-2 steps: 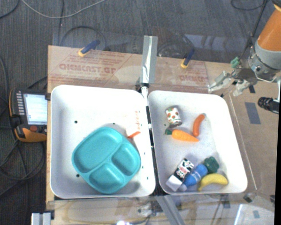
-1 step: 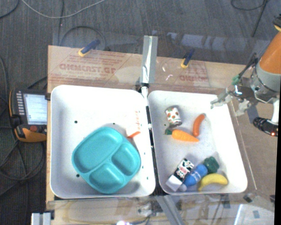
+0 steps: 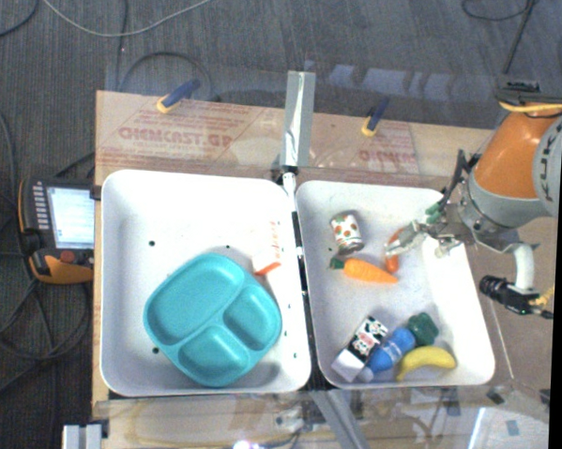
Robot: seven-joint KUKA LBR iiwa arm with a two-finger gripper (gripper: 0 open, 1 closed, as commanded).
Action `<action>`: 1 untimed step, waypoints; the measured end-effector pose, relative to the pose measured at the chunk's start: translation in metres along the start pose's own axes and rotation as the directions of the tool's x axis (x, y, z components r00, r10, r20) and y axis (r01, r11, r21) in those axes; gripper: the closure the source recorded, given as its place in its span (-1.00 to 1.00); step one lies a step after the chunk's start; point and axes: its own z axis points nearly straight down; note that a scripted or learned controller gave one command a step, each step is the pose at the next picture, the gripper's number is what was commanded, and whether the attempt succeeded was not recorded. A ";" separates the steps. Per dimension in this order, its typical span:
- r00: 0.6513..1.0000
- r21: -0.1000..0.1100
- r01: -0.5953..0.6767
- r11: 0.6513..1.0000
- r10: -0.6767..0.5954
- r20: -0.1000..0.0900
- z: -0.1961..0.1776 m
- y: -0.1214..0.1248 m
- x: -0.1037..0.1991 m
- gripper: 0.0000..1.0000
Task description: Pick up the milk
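The milk (image 3: 363, 344), a small carton with black and white cow patches, lies tilted near the front of the right bin (image 3: 465, 304). A blue bottle (image 3: 393, 350) lies touching its right side. My gripper (image 3: 417, 246) hangs over the far right part of that bin, well behind the milk and just right of an orange carrot (image 3: 369, 271). Its fingers stand open with nothing between them. A small orange piece (image 3: 392, 263) lies just below the left fingertip.
A yellow banana (image 3: 428, 360) and a dark green object (image 3: 423, 326) lie beside the bottle. A spotted can (image 3: 347, 231) stands at the back of the right bin. The left bin (image 3: 131, 211) holds a teal divided plate (image 3: 213, 319) and a small orange scrap (image 3: 267, 266).
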 end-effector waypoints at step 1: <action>0.999 0.000 0.046 0.999 -0.046 0.000 -0.029 -0.033 0.086 -1.00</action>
